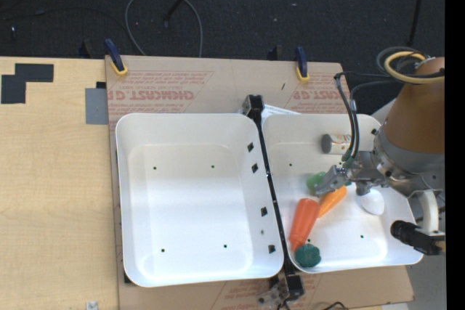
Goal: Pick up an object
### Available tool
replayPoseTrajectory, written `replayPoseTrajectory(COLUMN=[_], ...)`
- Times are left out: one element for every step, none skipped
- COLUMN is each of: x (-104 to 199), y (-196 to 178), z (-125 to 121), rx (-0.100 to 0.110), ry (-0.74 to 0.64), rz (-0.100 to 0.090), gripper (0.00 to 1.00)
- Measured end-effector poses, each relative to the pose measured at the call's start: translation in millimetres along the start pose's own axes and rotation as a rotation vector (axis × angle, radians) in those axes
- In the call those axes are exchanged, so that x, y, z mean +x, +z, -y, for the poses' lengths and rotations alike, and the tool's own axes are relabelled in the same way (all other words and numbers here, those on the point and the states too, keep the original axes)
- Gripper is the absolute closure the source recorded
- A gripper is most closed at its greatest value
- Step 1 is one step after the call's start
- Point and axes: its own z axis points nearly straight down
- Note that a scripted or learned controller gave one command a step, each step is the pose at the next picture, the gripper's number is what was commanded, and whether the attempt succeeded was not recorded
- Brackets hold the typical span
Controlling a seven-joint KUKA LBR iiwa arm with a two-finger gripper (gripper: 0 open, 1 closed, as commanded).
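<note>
In the right bin [341, 128] my gripper [339, 178] hangs low over a cluster of objects. Under its left side lies a light green object [316, 181], partly covered by it. A small orange piece [333, 200] lies just below the gripper, touching or nearly touching it. A larger orange carrot-shaped object [303, 222] lies slantwise toward the bin's front left. A dark green lump [308, 255] sits at the carrot's lower end. A white rounded object [373, 203] rests to the gripper's right.
A short grey cylinder [328, 144] lies at the back of the right bin. The left bin [138, 134] adjoins it along a black divider [265, 178]. The grey-and-orange arm [414, 120] overhangs the right bin's right side. Two clamps [301, 65] hold the cardboard at the back.
</note>
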Motion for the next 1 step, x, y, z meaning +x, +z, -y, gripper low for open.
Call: replayPoseTrajectory(x=[-7.8], y=[110.5], z=[-67.9], rx=[0.006], ry=[-0.001], rz=[-0.001], gripper=[0.00])
